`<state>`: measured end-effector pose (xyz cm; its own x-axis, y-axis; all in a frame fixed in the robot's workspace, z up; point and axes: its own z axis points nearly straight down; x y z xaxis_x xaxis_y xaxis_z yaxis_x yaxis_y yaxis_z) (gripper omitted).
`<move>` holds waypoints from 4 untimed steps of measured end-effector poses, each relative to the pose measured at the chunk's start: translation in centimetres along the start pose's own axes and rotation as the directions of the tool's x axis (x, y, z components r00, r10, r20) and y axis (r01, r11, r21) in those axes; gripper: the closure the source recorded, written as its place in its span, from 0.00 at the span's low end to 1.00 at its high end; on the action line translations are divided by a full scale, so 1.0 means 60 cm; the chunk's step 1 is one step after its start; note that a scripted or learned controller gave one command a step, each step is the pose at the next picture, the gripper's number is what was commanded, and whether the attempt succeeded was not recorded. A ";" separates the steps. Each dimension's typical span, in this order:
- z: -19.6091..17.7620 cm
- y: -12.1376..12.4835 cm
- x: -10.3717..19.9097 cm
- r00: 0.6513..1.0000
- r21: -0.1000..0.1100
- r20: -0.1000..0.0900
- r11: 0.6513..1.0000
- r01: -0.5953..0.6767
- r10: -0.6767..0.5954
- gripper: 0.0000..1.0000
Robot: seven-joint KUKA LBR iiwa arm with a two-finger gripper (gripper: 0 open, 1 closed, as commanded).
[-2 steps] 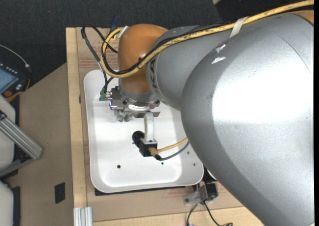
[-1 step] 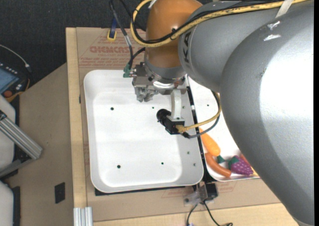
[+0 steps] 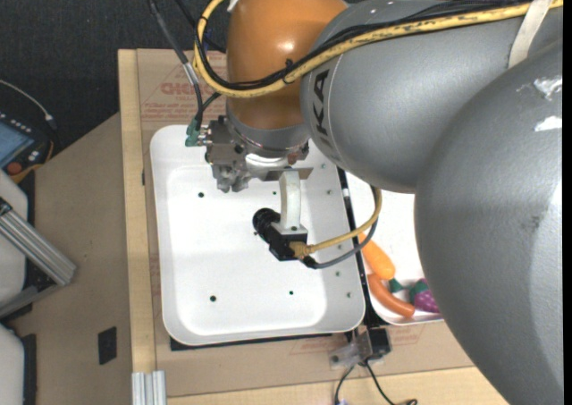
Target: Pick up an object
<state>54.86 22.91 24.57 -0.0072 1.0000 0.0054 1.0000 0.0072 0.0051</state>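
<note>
My gripper (image 3: 227, 176) hangs below the orange wrist band over the far part of the left white bin (image 3: 202, 303), close above its floor. Nothing can be seen held in it. In the right bin (image 3: 386, 314), at its near left corner, lie an orange carrot-like piece (image 3: 379, 261), a second orange piece (image 3: 396, 304) with a green end (image 3: 380, 286), and a small purple thing (image 3: 427, 298). The arm hides most of the right bin.
The bins rest on a brown cardboard sheet (image 3: 134, 215) on the bench. A dark divider (image 3: 350, 215) runs between the two bins. The large grey arm covers the right half of the view.
</note>
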 end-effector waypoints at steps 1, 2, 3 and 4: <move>-0.011 0.002 -0.006 1.000 0.003 0.004 1.000 -0.006 0.006 1.00; -0.027 0.002 -0.005 1.000 0.002 0.003 1.000 -0.006 0.006 1.00; 0.230 0.074 -0.014 1.000 0.021 0.012 1.000 -0.010 0.010 1.00; 0.264 -0.037 -0.095 1.000 0.012 0.007 1.000 -0.012 0.012 1.00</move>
<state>52.75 17.25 8.69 0.0049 1.0000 -0.0010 1.0000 -0.0049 -0.0070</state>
